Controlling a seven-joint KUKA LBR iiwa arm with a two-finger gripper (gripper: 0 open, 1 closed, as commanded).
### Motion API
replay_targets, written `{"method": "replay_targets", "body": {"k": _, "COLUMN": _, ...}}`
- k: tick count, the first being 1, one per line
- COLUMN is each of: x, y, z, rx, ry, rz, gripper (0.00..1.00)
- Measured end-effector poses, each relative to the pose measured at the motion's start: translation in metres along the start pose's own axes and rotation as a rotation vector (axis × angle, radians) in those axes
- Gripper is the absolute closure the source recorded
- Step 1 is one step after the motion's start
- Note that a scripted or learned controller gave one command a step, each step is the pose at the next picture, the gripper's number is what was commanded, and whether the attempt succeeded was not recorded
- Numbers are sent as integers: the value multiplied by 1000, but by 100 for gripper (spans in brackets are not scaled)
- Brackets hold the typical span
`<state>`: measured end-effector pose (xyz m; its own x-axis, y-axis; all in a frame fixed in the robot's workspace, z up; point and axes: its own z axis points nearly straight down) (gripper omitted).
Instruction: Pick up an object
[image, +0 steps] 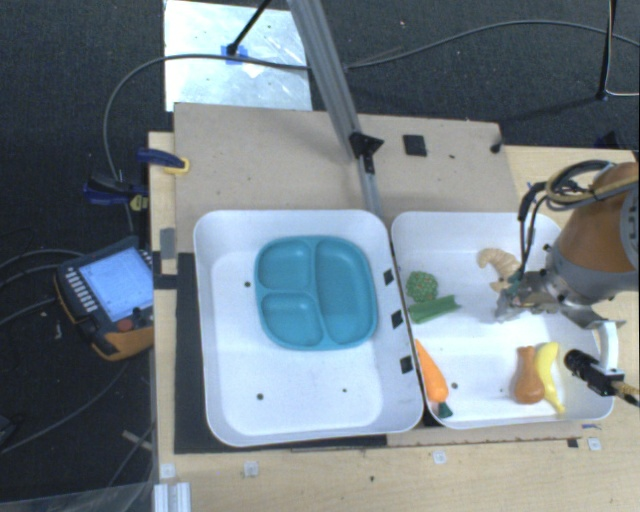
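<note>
- The claw (507, 300) hangs low in the right bin (470, 228); I cannot tell its opening.
- Judged best: centre squarely over the nearby beige toy (497, 261) before closing.

A divided plate (316, 292) sits in the left bin (230, 400). The right bin (470, 415) holds broccoli (423, 286), a carrot (431, 371), a banana (549, 374) and the gripper (512, 296).

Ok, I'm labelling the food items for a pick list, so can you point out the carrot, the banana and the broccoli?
carrot (431, 370), camera view, middle of the orange body.
banana (549, 374), camera view, middle of the yellow curve.
broccoli (422, 285), camera view, the green head.
</note>
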<state>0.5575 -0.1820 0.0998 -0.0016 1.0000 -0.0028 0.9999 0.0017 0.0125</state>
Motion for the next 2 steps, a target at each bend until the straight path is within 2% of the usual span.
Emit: {"method": "replay_targets", "body": {"k": 2, "x": -8, "y": 17, "z": -96, "rx": 6, "ry": 0, "rz": -5, "gripper": 100}}
